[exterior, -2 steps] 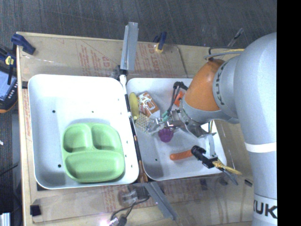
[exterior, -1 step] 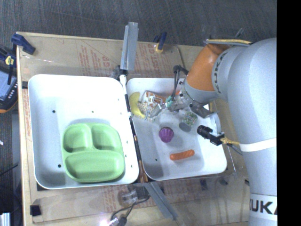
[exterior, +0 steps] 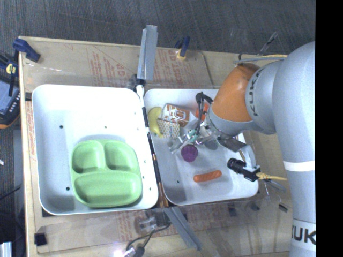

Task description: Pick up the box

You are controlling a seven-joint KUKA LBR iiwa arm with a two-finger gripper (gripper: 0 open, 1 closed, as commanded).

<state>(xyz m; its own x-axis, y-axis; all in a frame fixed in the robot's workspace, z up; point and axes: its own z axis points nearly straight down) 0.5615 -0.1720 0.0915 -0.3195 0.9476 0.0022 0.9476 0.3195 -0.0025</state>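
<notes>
Box: small brown-and-white printed cardboard carton (exterior: 172, 120), lying in the right white plastic bin (exterior: 177, 189), far-left part, near the wall shared with the left bin.
Box contact: nothing grips it; gripper fingertips sit just beside its near-right corner, touching or not can't tell.
Banana: yellow plastic banana (exterior: 154, 120), just left of the box, against the bin's left wall.
Gripper: two-finger metal gripper (exterior: 186, 139), just near-right of the box, tilted toward it.
Fingers: state can't tell, tips blur into clutter.
Ball: purple round ball (exterior: 188, 153), near side of the box, right under the gripper tip.
Sausage: orange-red sausage-shaped toy (exterior: 207, 176), further toward the near side from the box, on the bin floor, apart from the ball.
Arm: grey KUKA arm with orange band (exterior: 234, 98), right of the box, overhanging the bin's right half.
Left bin: white shallow bin (exterior: 51, 108), left of the box across the shared wall.
Tray: green three-compartment plastic tray (exterior: 106, 173), in the left bin, well apart from the box.
</notes>
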